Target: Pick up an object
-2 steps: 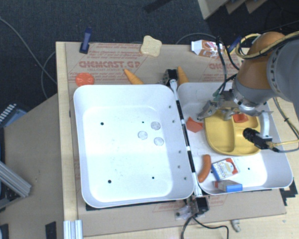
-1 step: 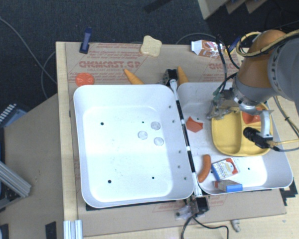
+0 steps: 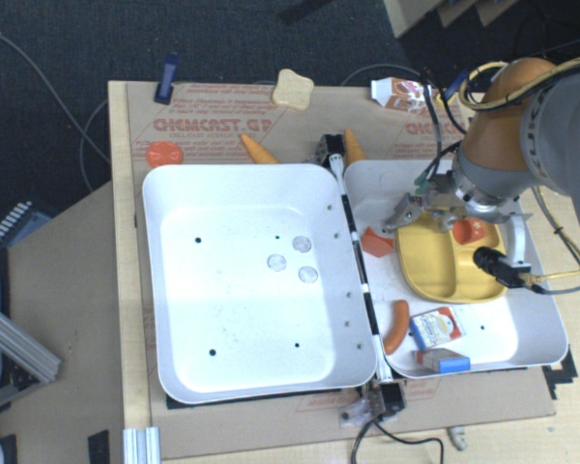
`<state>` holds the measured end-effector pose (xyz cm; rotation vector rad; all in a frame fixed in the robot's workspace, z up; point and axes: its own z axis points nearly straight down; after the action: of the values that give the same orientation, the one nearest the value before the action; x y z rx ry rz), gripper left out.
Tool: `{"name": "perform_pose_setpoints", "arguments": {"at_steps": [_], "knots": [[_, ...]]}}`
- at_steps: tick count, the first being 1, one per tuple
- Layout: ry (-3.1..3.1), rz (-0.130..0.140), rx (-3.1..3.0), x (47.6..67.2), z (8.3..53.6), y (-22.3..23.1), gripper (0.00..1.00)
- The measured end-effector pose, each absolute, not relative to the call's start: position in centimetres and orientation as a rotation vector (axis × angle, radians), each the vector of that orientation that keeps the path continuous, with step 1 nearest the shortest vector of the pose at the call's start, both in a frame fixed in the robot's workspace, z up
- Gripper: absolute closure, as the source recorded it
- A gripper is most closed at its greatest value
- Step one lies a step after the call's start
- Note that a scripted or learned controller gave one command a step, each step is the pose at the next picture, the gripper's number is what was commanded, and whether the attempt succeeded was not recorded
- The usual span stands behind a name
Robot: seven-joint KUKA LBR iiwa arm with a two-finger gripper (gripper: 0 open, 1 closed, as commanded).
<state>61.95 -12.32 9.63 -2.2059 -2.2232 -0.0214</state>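
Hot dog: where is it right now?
In the camera view the hot dog lies in the right bin, near its left wall, below the yellow dish and left of the small carton.

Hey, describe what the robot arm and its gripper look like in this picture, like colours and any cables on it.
The arm is bulky and rounded, grey with an orange band above the wrist. Below the band sits a grey metal wrist section leading to the gripper, which looks like thin silvery metal parts. Dark and yellowish cables run along the arm's side, and a black fitting with a yellow cable hangs beneath.
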Motion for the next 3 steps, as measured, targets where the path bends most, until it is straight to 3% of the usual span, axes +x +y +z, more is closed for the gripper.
{"name": "perform_pose_setpoints", "arguments": {"at_steps": [1,2,3], "knots": [[-2.226,-0.003,-2.225,66.8,18.9,-17.9,0.00],[-2.221,0.002,-2.218,62.5,10.1,-11.6,0.00],[-2.236,-0.019,-2.227,54.9,9.2,-11.7,0.00]]}}
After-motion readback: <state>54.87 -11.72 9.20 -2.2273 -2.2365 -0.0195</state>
